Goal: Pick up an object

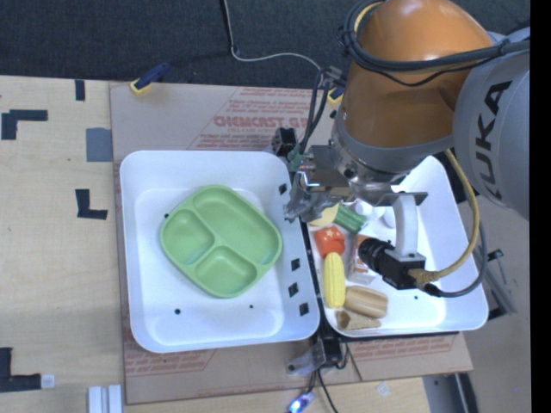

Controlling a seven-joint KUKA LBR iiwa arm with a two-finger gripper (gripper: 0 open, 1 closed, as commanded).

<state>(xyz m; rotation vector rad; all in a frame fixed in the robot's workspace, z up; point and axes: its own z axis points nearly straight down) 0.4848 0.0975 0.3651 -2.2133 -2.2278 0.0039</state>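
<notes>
The right bin point(448, 317) holds several toy foods: a yellow corn cob point(333, 280), a red-orange piece point(330, 241), a green piece point(350, 219) and a tan bread roll point(365, 300) with a smaller brown piece point(355, 321) in front of it. My gripper point(323, 198) hangs low over the left part of this bin, just above the red and green pieces. Its metal body and the big orange wrist band hide the fingertips. I see nothing clearly held.
The left bin point(146, 256) holds a green divided plate point(221, 240), tilted. A black cable part point(392, 263) on the arm hangs over the right bin. Both bins rest on cardboard point(250, 123). A yellow-blue clip point(151, 77) lies at the back.
</notes>
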